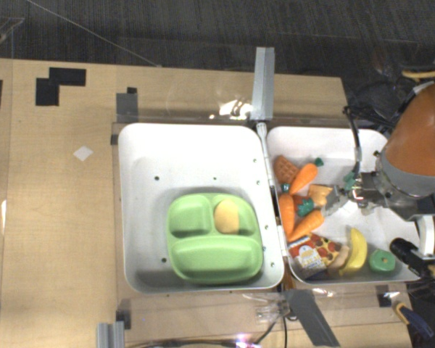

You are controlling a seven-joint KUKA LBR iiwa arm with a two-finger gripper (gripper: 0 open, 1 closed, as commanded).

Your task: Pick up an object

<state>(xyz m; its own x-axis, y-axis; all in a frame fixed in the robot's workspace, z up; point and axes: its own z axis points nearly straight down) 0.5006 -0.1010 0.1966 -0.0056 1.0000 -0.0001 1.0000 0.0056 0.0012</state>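
Carrots (302,207) and the other toy food sat heaped in the right bin (326,140), and we found the gripper (342,196) low over that bin, just right of the pile. We could not tell how it was set; dark hardware and cable blurred that part. A tan block (320,193) lay just beside its tip, on the left, with one carrot above-left and two more below-left. We could not say whether the tip touched any of them. A banana (356,249) and a green ring (382,260) lay nearer the front wall, below the gripper, with a printed packet (313,253) to their left. Over in the left bin (141,151), well apart, we saw a green divided plate (210,256) with a yellow ball (227,217) in its upper right compartment.
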